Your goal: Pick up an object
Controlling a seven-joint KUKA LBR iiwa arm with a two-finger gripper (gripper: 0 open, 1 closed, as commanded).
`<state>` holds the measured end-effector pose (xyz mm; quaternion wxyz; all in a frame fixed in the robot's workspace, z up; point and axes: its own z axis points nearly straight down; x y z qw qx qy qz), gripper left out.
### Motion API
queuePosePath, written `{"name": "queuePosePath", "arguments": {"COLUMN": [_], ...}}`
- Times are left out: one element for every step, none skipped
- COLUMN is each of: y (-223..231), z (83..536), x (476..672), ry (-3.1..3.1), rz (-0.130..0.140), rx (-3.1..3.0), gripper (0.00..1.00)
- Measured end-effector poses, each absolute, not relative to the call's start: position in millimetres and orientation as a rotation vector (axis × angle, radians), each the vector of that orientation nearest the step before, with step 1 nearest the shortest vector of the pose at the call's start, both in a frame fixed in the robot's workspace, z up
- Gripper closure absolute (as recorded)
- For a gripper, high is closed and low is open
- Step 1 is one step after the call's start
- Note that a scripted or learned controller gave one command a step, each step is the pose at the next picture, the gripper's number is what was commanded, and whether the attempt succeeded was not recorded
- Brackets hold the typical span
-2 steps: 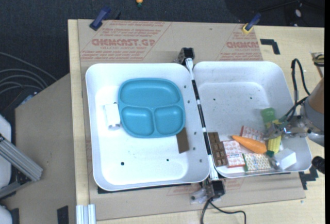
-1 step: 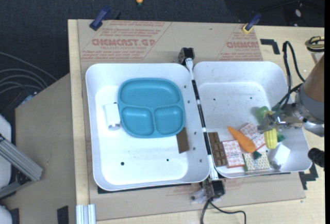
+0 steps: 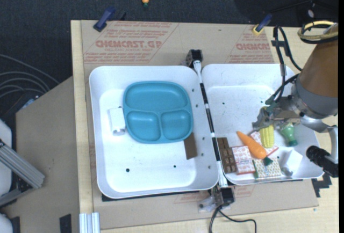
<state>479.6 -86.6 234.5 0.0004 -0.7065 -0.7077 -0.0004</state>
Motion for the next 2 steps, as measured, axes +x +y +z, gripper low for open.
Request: {"name": "queuePosePath", "arguments": {"y": [-25, 72], "z": [253, 248], "x": [479.4, 478.9], "ry": [-2.223, -2.223], "rz": [-0.001, -0.001], "rx": [-2.219, -2.217], "gripper": [1.00, 1.00]}}
